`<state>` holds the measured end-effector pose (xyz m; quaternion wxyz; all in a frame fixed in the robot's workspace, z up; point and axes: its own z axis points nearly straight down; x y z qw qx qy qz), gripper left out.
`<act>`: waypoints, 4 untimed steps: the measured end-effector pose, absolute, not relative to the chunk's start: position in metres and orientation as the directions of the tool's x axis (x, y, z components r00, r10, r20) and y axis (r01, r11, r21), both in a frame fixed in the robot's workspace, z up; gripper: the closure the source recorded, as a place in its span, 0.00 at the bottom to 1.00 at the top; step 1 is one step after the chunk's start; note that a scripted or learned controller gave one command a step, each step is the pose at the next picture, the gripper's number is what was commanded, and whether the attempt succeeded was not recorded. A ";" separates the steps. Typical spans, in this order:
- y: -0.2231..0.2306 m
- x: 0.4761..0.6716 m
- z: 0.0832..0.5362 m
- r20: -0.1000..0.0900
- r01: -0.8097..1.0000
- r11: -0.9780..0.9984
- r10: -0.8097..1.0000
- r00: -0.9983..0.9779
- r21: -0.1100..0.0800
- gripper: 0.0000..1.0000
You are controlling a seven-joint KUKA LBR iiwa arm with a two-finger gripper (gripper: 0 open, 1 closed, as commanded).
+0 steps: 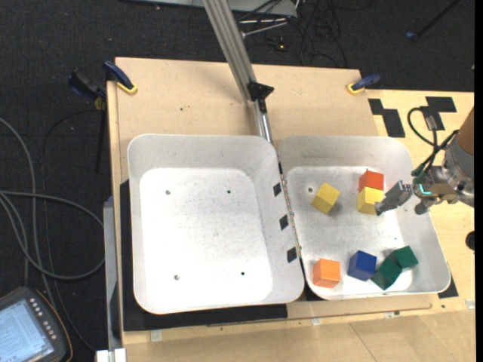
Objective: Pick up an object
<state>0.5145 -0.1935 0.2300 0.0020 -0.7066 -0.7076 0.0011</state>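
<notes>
The pick looks barely begun: the hand (394, 197) sits just beside the yellow block (368, 199) in the right bin (427, 236), its grip unreadable, every block resting on the floor.

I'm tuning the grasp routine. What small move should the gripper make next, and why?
Probably a short descent onto the yellow block next to the red block. The gripper sits at that block's right side in the right bin, with nothing seen between its fingers, so closing now would likely miss.
</notes>
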 end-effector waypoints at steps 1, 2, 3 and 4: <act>-0.193 0.515 0.232 0.000 1.000 0.000 1.000 0.000 0.000 0.00; -0.203 0.514 0.183 0.001 1.000 -0.002 1.000 0.002 -0.005 0.00; -0.205 0.513 0.139 0.001 1.000 -0.001 1.000 0.001 -0.004 0.00; -0.205 0.513 0.093 -0.001 1.000 -0.001 1.000 0.001 -0.001 0.00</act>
